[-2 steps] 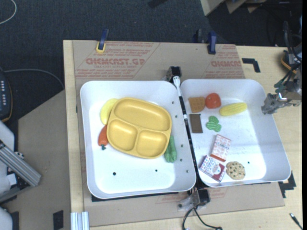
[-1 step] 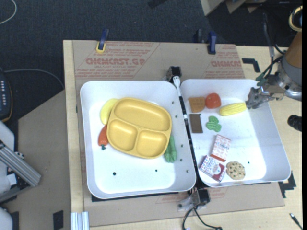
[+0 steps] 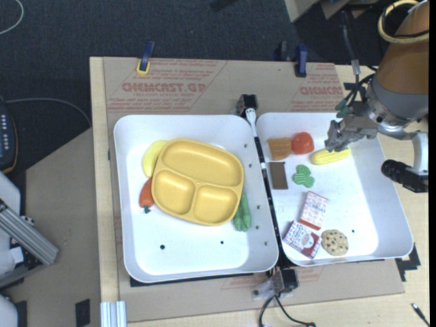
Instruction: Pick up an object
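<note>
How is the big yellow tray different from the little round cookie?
The yellow divided tray is far bigger than the cookie. The tray lies in the left bin, the cookie in the right bin. The tray is plain yellow with three compartments; the cookie is tan with dark specks. Both lie flat.

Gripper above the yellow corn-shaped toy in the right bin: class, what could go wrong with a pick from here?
1. The gripper sits over one end of the yellow corn-shaped toy, not its middle, so the toy may pivot or slip out.
2. The round red tomato-like toy lies close beside it and could get knocked.
3. The corn toy lies near the shallow white right bin's far wall, so a nudge may push it against that wall.
</note>
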Robot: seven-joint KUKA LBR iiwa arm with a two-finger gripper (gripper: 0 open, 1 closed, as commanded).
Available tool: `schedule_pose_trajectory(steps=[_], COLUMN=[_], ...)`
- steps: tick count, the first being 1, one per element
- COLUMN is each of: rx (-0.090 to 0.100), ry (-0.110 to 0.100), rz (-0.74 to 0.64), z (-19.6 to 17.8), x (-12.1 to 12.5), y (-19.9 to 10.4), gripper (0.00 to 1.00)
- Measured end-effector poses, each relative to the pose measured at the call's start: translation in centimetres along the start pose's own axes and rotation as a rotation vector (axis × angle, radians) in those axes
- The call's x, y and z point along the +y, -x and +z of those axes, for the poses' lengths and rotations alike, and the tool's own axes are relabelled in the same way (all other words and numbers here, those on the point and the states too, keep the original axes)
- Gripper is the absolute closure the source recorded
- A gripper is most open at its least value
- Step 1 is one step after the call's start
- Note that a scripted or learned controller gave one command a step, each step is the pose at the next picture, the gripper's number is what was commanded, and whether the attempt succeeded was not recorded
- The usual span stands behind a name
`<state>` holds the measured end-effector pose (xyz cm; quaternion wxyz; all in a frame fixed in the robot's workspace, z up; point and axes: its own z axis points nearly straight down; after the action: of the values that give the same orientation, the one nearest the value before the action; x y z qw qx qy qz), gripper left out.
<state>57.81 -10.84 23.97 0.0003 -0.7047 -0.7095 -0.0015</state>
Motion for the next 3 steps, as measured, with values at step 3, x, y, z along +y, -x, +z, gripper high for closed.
schedule_pose_trajectory(steps=[3], rx=[-0.001], ry=[-0.004], rz=[0.006], z=[2.2], x=[-0.3], y=[-10.0], gripper=[1.00])
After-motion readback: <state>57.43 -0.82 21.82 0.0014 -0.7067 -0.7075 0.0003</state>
